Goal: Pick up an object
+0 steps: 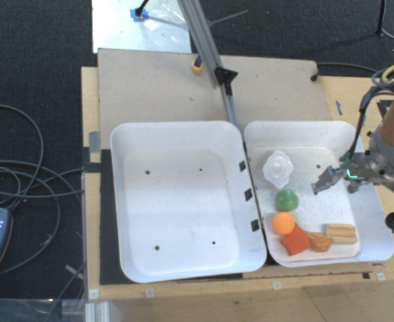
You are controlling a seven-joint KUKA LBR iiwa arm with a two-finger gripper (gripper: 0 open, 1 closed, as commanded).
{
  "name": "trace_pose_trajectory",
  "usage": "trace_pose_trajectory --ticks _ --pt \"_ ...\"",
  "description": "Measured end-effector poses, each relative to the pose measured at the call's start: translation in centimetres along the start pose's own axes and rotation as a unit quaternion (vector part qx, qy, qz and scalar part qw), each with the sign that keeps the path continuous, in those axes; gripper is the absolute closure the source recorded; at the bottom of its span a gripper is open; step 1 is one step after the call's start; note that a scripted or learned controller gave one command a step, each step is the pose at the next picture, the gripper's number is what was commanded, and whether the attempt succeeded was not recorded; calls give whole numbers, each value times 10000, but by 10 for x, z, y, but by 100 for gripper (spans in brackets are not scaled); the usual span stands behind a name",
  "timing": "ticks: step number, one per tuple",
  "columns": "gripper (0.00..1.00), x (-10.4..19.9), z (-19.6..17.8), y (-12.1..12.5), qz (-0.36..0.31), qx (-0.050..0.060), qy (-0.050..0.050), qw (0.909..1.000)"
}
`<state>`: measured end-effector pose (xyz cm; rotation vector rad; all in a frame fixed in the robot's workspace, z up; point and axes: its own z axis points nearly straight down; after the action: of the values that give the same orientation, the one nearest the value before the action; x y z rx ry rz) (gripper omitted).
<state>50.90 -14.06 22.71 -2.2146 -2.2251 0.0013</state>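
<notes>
Bench: pale wooden top (156, 86) on dark carpet, bearing two shallow white plastic bins side by side.
Left bin (126, 153): bare white floor with a few small dark holes.
Right bin (378, 243): holds all the objects, grouped toward its near half.
Objects: crumpled clear plastic lump (277, 168) farthest back; round green ball (286, 199) just below it; orange ball (283, 223) next; red block (295, 241) touching an orange-brown piece (320, 242); tan ridged bar (341, 232) beside them.
Arm: grey, entering from the right.
Two-finger gripper (325, 182): over the right bin, right of the green ball, apart from it; nothing between its fingers. Finger spread: cannot tell.
</notes>
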Motion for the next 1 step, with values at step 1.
trace_pose_trajectory --ticks 1 --pt "0 0 -2 1 10 -19 -4 10000"
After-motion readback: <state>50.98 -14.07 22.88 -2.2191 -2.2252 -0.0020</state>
